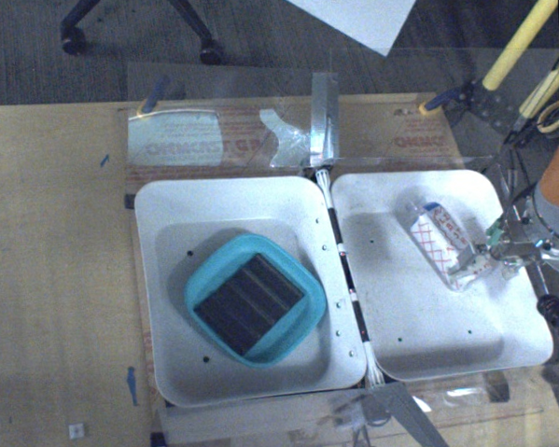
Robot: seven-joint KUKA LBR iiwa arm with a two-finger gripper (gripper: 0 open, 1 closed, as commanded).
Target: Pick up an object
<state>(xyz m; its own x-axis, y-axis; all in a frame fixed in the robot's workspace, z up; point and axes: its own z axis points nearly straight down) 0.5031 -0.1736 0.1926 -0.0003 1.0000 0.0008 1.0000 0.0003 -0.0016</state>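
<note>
Packet [441,241]: clear plastic pouch with red-and-white print and a blue spot at its upper end, lying slantwise in the right bin, upper left to lower right; its lower end sits at the end effector.
Counter [49,277]: tan wood, widest open stretch at the left of both bins; a few small blue marks on it, a small grey square near the lower left corner.
Left bin [157,210]: shallow and white, rounded corners; bare floor along its top and left walls, little room at the lower right where the teal container nearly meets the wall.
Right bin [398,342]: shallow and white, touching the left bin along the centre seam; its lower and left floor lies open, the packet keeps to the upper right.
Teal container [301,287]: rounded square tray turned at a slant in the left bin, holding a dark ribbed slab [248,304].
Arm: comes in from the right edge, cut off by the frame; cables and dark parts cross the right bin's right rim.
End effector [491,246]: low over the right bin's right side at the packet's lower end; metal parts and glare from the clear plastic blur together, so I cannot tell how the fingers stand or whether they grip the packet.
Top edge: taped clear sheeting and a metal strip [324,117] behind the bins; print on the sheeting is unreadable.
</note>
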